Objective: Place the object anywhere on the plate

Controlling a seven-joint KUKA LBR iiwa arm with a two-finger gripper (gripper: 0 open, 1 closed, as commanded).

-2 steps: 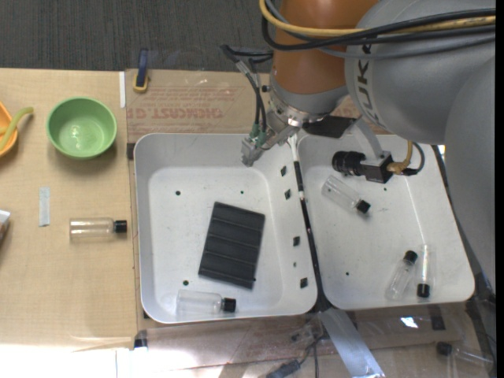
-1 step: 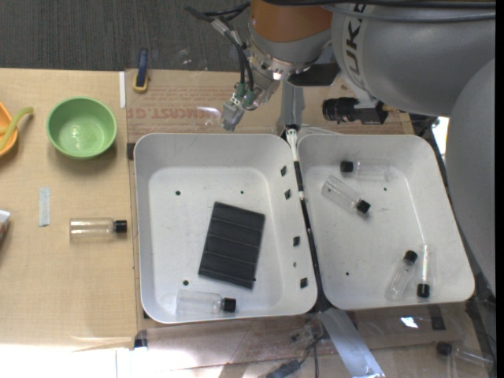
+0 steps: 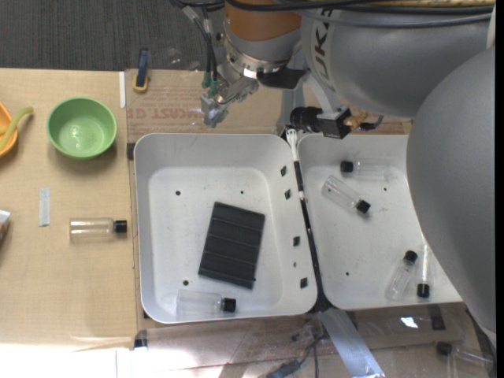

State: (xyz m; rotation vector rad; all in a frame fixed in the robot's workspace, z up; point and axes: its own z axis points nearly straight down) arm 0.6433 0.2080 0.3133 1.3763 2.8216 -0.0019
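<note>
hovering above the cardboard strip (image 3: 181, 110) just behind the left bin (image 3: 150, 235), the gripper (image 3: 214, 110) hangs from the grey arm (image 3: 409, 46) below its orange band (image 3: 260, 14); whether its fingers are parted or closed cannot be told at this angle, and nothing is seen between them. the black ribbed plate (image 3: 232, 245) lies flat and slightly tilted in the left bin's floor. a clear vial with a black cap (image 3: 206, 304) lies in the same bin near its front wall, just beside the plate's lower edge and apart from it. the right bin (image 3: 378, 290) holds several more clear vials (image 3: 346, 194). on the bench to the left sit a green bowl (image 3: 82, 127) and another capped vial (image 3: 98, 227).
</note>
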